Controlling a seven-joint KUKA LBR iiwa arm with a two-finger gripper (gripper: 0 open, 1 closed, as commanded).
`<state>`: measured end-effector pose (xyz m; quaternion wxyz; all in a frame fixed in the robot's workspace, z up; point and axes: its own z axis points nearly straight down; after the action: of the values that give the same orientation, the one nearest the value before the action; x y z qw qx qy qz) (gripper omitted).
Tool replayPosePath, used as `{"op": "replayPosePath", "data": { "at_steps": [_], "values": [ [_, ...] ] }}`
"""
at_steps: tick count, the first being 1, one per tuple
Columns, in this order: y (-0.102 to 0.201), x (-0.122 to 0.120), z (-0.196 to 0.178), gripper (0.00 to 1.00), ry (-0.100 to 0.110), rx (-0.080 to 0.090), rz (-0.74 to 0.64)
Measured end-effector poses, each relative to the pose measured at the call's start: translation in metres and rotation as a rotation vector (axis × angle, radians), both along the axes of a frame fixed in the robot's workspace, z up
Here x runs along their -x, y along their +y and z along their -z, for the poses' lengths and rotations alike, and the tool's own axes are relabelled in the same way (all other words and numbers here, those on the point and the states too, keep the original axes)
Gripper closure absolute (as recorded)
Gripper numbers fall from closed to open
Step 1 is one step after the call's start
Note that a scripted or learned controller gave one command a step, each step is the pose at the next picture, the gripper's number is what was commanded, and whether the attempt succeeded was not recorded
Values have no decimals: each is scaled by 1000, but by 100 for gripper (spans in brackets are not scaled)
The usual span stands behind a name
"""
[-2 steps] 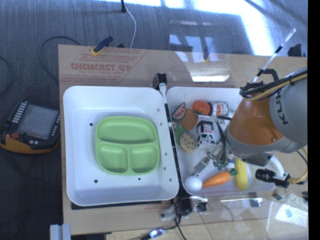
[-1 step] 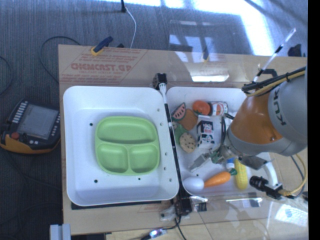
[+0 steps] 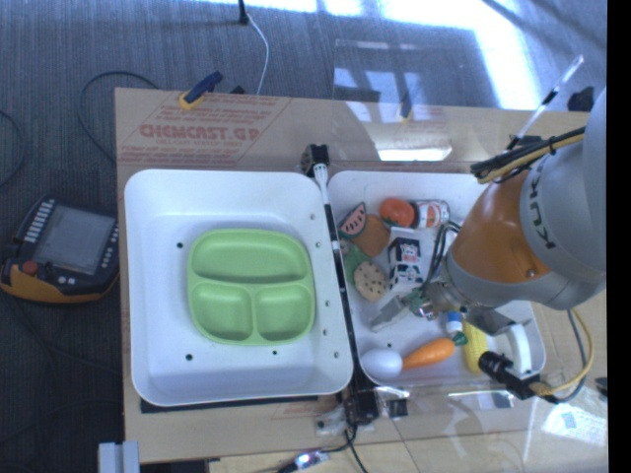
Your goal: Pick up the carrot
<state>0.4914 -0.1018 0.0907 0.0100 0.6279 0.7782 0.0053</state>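
So the carrot (image 3: 430, 354) is lying flat on the floor of the right bin (image 3: 513, 387), down toward the near edge. Its long axis runs roughly left-right with a slight tilt: the fat end points right and a bit far, the thin tip points left, where it looks to touch a white egg-shaped thing (image 3: 382, 364). A yellow corn cob (image 3: 475, 341) sits just beside the fat end.

The end effector (image 3: 419, 302) is a little farther back in the same bin, so the carrot lies on its near side, only slightly right of straight below. I'd guess the move is mostly a short shift toward the near edge plus a drop, with the fingers set across the carrot's width rather than along it.

Honestly can't tell if the end effector is open or closed. It's a dark metallic clump under the orange wrist band, and the arm's bulk hides a good part of it. Nothing I can make out is held in it. Toys nearby, a cookie (image 3: 372, 280) and a small milk carton (image 3: 405, 255), muddle the outline too.
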Motion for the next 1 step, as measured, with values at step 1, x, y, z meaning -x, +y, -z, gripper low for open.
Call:
{"op": "replayPosePath", "data": {
  "at_steps": [1],
  "values": [
    [-7, 2, 0, 0, 7, 3, -181]
  ]
}}
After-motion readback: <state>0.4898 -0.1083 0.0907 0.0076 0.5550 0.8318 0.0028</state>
